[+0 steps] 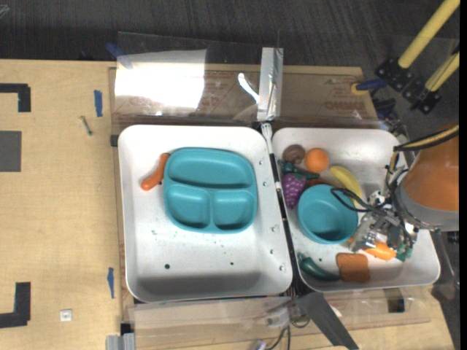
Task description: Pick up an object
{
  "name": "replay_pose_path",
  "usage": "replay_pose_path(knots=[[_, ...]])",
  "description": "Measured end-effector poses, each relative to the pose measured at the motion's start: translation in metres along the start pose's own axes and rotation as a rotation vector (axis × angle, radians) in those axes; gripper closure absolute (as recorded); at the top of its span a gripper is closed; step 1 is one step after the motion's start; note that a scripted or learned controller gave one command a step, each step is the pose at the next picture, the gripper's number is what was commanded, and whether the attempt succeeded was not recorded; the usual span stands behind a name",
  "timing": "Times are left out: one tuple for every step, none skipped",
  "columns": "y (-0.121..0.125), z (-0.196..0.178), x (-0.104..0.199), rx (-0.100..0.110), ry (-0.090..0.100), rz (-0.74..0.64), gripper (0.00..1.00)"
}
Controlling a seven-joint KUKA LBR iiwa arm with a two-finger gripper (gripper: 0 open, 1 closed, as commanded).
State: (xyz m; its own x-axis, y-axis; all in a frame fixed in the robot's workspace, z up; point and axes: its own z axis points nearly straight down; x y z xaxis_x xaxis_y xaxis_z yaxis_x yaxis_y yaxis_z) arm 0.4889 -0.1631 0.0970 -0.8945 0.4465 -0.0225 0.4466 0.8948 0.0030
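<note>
My gripper (pixel 378 233) is low in the right bin (pixel 423 272), just right of a teal bowl (pixel 326 214). A small orange piece (pixel 381 251) lies right under it, touching or nearly so; whether it is gripped is not visible. A brown-orange bread-like block (pixel 354 266) sits just in front of that. Behind the bowl lie a yellow banana (pixel 345 180), an orange (pixel 317 160), a brown round item (pixel 294 153) and purple grapes (pixel 292 188). A dark green item (pixel 315 268) rests at the bin's front left.
The left bin (pixel 139 217) holds a teal divided plate (pixel 211 189) with an orange carrot-like piece (pixel 154 173) at its left side. The arm's orange band (pixel 436 181) hangs over the right bin's right wall. Yellow-black gear (pixel 419 57) stands at the far right.
</note>
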Motion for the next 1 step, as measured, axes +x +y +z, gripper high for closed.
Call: replay_pose_path(knots=[[0.0639,-0.1154,-0.014,-0.003,0.011,-0.092,1.0]])
